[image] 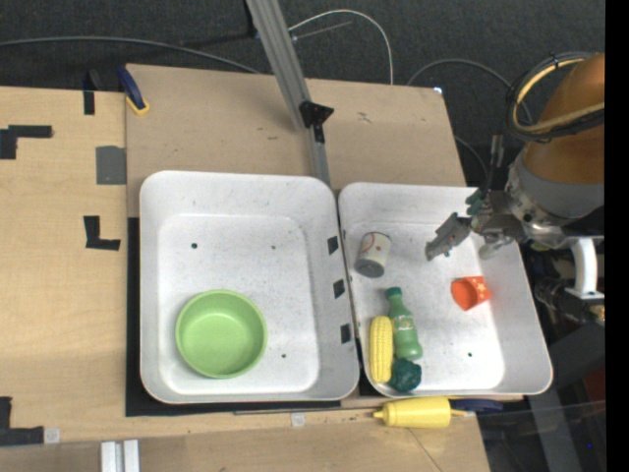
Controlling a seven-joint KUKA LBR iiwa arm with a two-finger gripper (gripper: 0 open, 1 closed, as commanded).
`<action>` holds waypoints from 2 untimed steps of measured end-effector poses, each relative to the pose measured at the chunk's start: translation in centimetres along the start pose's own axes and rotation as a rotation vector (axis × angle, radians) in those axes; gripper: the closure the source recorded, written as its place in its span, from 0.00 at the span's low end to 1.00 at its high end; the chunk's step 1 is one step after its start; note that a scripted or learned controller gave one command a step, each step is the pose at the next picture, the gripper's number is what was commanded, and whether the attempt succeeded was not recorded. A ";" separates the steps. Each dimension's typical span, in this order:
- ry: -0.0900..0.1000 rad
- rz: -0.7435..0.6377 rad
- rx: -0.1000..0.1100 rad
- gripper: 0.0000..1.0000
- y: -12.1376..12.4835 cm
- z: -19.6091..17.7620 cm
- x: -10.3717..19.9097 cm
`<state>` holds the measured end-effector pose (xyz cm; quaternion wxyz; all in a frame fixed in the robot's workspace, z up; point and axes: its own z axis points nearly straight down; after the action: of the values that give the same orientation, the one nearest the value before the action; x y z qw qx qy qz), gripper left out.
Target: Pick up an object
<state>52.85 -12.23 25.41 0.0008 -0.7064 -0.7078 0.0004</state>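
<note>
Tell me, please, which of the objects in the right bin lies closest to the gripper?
The small orange cup, lying just below the gripper near the right bin's right wall. The grey can, green bottle and corn cob lie farther left.

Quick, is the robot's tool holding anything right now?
Tool: open, holding nothing, above the right bin, up and left of the orange cup.

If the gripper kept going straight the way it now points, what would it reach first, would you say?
The gripper points leftward and slightly down across the right bin. Carried on, that line most likely meets the small grey-white cup lying near the bin's left wall. Its height above the bin floor is unclear, so it could pass over the cup.
</note>
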 end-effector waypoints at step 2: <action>0.000 0.002 0.005 0.00 -0.8 4.7 0.2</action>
<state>52.01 -12.04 20.74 0.0026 -0.7069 -0.7073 0.0023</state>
